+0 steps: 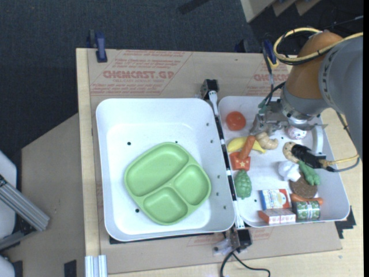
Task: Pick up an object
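From above, the gripper (266,126) hangs low in the right bin (340,203), over a pale lumpy piece (266,138) beside the carrot (247,146) and banana (237,145). Whether the jaws are wide or narrow cannot be told here. The clutter is tight, so a clean pick probably means a straight descent on one item, clear of its neighbours.
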Robot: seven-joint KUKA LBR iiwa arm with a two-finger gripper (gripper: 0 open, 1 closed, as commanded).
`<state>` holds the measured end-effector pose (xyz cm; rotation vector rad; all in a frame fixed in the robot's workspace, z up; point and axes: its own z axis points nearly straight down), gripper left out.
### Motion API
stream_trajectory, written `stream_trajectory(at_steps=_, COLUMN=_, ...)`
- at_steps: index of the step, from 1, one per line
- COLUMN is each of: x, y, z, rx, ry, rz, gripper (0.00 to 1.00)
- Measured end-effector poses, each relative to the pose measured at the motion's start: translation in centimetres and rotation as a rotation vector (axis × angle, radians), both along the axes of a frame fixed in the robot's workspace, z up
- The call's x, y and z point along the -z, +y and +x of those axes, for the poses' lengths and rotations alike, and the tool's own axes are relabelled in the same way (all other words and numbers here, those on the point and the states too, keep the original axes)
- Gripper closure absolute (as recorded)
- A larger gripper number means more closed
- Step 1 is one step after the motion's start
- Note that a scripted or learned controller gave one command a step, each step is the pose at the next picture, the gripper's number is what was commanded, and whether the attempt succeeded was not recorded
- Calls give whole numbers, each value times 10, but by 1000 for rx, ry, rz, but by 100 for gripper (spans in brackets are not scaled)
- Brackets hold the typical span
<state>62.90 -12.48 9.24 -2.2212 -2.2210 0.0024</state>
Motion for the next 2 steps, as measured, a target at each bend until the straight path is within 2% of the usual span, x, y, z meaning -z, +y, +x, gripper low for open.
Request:
stream_trajectory(at_steps=1, x=-96, y=73, z=-56, rx=-7, ry=-2, rz=5, gripper=100)
stream_trajectory(at_steps=2, x=-158, y=101, z=-131, rx=-2, ry=4, rz=3, gripper=100)
